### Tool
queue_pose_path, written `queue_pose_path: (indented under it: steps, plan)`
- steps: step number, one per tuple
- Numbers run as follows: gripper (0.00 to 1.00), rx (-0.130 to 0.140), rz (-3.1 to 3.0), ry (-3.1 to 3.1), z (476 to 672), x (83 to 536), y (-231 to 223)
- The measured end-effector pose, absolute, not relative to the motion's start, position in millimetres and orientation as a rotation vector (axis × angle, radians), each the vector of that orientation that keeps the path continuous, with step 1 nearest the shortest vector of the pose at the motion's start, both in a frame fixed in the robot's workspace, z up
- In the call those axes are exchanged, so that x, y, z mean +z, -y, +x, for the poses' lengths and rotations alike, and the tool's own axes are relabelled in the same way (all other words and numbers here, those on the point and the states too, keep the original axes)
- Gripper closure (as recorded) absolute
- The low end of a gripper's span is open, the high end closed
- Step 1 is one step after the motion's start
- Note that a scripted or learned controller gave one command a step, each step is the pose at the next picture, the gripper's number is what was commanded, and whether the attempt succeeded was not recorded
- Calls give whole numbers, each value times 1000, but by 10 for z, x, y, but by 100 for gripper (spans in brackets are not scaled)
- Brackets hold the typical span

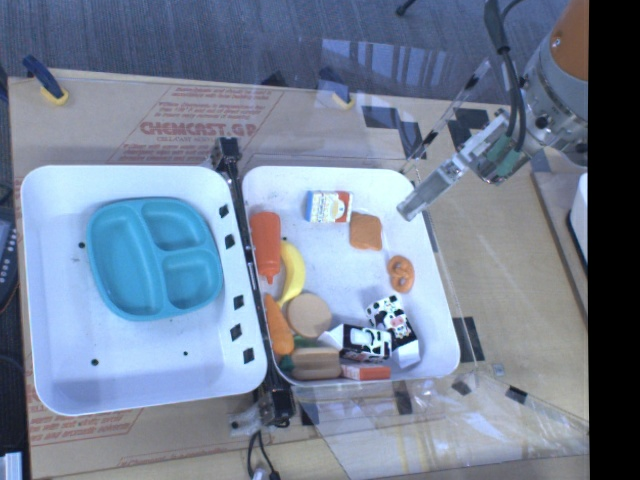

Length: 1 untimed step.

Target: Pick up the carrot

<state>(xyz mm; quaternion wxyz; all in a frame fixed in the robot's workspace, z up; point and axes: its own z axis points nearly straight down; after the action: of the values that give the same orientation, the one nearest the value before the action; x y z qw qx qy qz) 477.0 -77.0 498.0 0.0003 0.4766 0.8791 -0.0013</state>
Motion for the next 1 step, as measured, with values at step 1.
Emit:
queue_pose_path:
  steps: [1]
  plan:
    - [100,-7,1481,-2767,4782,5100,757]
